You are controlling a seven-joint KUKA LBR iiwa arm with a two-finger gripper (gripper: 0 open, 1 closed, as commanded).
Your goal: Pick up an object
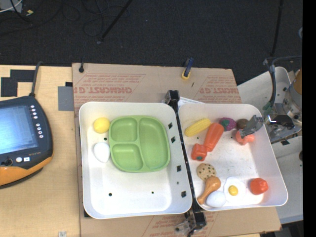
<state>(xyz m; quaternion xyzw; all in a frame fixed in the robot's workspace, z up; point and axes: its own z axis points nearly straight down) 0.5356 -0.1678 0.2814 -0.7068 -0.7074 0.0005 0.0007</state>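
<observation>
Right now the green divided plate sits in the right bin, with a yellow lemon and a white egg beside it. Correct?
Not quite. The camera view shows the green divided plate in the left bin, not the right one. The yellow lemon and white egg do lie beside it.

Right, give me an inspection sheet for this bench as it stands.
Surface: cardboard sheet under two white bins, left bin and right bin.
Job's things: right bin holds toy corn, carrot, purple piece, cookie, drumstick, fried egg, tomato, pink piece.
Clutter: green divided plate, lemon, white egg in left bin.
Gripper: gripper over the pink piece; grasp unclear.
Cables: black cables on the floor behind.
Surroundings: teach pendant at left.
</observation>
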